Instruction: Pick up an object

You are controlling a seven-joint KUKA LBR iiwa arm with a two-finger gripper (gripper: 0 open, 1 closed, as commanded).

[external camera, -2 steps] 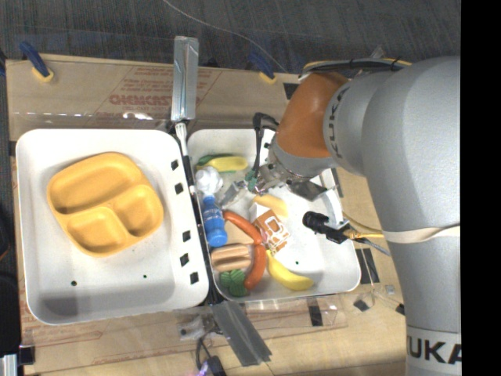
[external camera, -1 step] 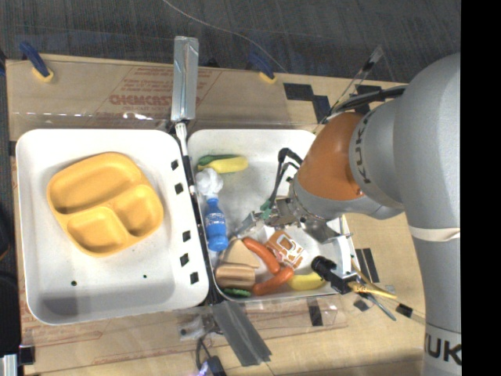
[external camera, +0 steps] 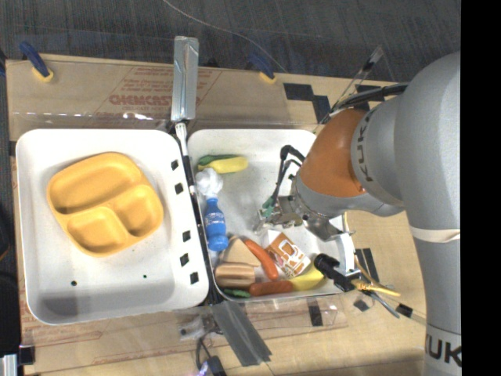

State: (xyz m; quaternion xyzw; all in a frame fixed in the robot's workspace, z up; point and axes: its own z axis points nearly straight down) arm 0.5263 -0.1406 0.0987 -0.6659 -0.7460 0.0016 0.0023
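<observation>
The hand hangs low over the middle of the right bin; whether it is open or closed I cannot tell; toy food and a blue bottle crowd that bin's near and left edges; a yellow tray fills the left bin.

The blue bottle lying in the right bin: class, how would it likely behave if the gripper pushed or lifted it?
The blue bottle lies on its side beside the bin's left wall, so a push would probably roll it. It looks like small smooth plastic, likely light and slippery. Toy foods crowd its lower end, which may block it.
</observation>
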